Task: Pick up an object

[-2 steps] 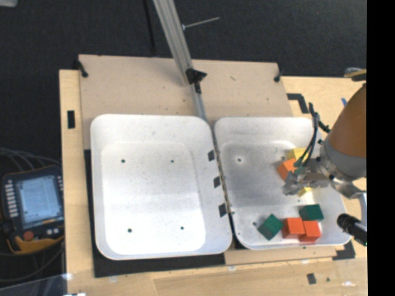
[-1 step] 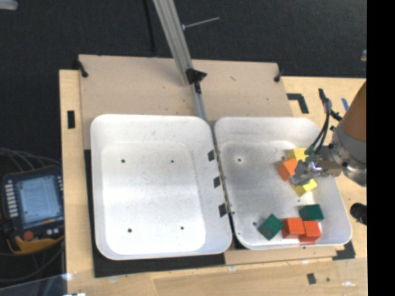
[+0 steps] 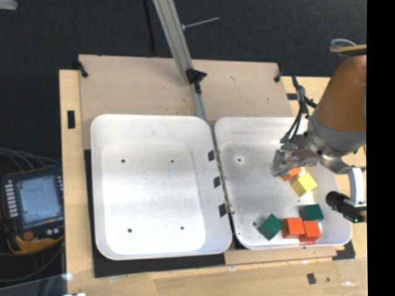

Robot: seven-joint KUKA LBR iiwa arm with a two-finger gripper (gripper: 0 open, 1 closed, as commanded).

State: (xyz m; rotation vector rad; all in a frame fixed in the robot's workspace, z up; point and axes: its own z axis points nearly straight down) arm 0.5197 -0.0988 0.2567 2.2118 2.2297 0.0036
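While the right bin point(image 3: 247, 147) is lying beside the left bin point(image 3: 154, 184), the gripper point(image 3: 289, 165) is hanging just over a small orange block point(image 3: 291, 175); its finger state is unclear. A yellow block point(image 3: 303, 184) is sitting just right of that block, with green and orange blocks point(image 3: 295, 226) clustering at the near edge.

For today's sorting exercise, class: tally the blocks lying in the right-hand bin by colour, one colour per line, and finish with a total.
Green blocks: 2, one at the front, one further right
Orange blocks: 3, two side by side, one partly hidden under the pincer
Yellow blocks: 1
Total: 6
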